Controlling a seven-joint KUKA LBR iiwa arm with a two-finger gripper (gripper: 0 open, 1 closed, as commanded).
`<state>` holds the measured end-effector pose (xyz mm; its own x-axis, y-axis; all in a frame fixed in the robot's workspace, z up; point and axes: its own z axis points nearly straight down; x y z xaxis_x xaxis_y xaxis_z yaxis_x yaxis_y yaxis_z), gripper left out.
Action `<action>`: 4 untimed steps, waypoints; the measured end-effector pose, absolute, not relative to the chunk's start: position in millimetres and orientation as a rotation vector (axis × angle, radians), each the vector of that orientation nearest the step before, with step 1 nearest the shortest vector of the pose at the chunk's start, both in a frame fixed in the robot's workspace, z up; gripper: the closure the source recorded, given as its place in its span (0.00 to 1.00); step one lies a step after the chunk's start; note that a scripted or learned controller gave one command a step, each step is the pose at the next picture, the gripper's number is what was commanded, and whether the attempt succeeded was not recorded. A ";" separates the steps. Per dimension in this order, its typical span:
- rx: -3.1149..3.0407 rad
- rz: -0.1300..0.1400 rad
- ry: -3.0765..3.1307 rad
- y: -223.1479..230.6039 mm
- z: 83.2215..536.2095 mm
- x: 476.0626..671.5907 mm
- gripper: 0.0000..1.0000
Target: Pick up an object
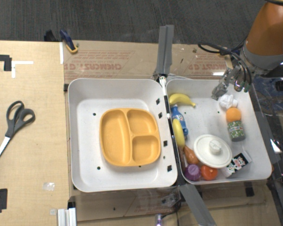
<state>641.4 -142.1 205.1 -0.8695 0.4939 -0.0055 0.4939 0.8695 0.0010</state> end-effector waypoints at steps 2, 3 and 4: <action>0.513 0.000 3.092 -169.7 202.8 646.5 1.00; 0.383 0.000 3.114 -222.1 95.7 600.1 1.00; 0.808 0.000 3.030 -156.6 93.2 511.5 1.00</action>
